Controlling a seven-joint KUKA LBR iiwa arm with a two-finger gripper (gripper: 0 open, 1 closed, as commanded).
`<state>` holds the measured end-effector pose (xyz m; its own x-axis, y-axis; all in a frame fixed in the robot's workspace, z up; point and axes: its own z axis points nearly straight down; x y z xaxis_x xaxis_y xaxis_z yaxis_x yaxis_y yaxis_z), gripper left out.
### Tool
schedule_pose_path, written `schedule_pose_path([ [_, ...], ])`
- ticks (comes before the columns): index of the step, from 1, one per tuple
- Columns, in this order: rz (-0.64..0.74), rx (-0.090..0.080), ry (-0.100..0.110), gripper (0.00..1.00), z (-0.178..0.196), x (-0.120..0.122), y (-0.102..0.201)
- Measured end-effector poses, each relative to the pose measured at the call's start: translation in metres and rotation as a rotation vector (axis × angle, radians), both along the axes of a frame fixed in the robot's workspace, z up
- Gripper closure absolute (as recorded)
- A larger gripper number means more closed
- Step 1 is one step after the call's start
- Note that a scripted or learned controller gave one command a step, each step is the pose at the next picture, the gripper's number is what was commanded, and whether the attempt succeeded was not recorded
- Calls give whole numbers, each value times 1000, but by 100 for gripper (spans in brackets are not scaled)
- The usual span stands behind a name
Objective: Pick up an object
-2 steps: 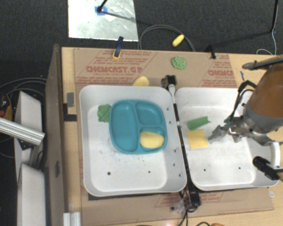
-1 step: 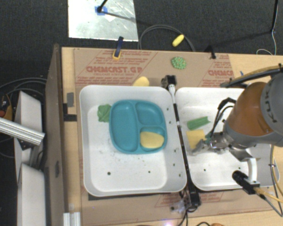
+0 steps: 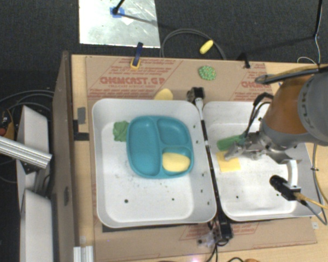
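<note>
green piece sits at the left side of the right bin, right at the tip of the gripper. can't tell if the gripper is apart, together or clamped on it. yellow flat square just below it on the bin floor. left bin: teal divided plate, yellow lump in its lower-right compartment, green leafy bit at the plate's left edge.

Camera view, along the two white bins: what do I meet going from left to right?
green piece → blue divided plate → yellow square → grey arm
</note>
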<state>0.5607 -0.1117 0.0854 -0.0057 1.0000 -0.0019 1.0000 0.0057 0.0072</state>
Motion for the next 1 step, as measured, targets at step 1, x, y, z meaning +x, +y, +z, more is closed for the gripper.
schedule_pose_path([
  [1, 1, 0, 0, 0, 0, 49, -2],
])
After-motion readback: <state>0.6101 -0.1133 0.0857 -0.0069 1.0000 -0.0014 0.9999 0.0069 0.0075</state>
